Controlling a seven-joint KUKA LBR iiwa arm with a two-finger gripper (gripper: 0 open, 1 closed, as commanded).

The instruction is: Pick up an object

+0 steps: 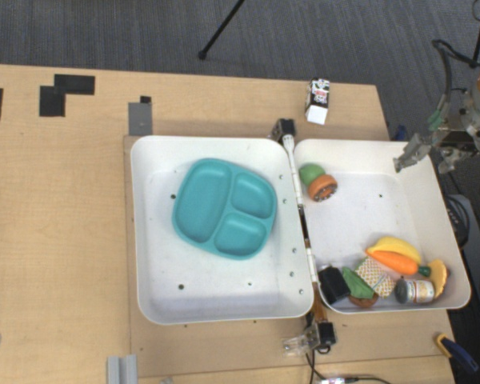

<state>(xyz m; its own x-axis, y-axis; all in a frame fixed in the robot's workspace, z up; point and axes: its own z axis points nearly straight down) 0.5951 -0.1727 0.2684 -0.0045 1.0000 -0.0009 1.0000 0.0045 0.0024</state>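
Toys (392,274) (piled in bin corner) lie well apart from jaws (424,152)

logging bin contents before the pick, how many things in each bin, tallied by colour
Left bin:
teal divided plate: 1

Right bin:
green and orange: 1
yellow: 2, and
orange: 1
black: 1
green: 1
patterned piece: 1
can: 1

Total: 9, though the corner pile overlaps, so more may be hidden.

Two white bins (144,214) on bench (56,238). One teal divided plate (224,206) in left bin. One can (416,291), one carrot (394,261), two bananas (396,246) in right bin.
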